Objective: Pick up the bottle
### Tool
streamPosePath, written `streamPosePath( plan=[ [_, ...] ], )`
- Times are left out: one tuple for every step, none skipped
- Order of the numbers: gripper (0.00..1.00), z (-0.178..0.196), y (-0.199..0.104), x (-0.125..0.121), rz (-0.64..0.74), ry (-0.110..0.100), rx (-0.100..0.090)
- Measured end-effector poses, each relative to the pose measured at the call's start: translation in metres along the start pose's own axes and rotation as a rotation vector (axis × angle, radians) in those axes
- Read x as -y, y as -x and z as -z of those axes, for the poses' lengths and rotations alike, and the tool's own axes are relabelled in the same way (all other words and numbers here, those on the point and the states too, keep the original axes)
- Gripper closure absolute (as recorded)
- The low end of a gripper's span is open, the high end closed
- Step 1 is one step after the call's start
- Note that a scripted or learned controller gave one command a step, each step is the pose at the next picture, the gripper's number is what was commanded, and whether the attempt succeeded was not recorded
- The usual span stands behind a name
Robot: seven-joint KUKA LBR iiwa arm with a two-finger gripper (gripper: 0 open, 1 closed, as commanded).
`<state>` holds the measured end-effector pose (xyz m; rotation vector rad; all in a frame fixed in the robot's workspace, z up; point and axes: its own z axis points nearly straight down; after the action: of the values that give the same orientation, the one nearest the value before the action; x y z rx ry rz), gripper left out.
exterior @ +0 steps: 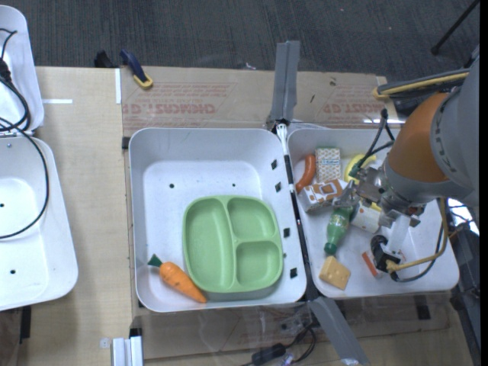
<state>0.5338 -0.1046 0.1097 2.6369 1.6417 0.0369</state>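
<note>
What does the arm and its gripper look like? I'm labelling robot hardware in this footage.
The arm is grey and rounded, with a broad orange band above the wrist. Below that sits a metallic wrist section leading to the gripper. A yellow and black cable loops out beneath the wrist.

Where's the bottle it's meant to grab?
The green bottle lies in the right bin, near its left side, between the small carton above it and the yellow sponge below.
</note>
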Motion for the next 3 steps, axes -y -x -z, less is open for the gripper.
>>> streamPosePath(
  plan=[
    [1.0,0.014,0.0,-0.004,0.0,0.008,-0.002],
    [1.0,0.15,-0.03,0.018,-0.232,-0.044,0.01],
    [1.0,0.156,-0.099,0.082,-0.332,-0.045,0.013]
  ],
)
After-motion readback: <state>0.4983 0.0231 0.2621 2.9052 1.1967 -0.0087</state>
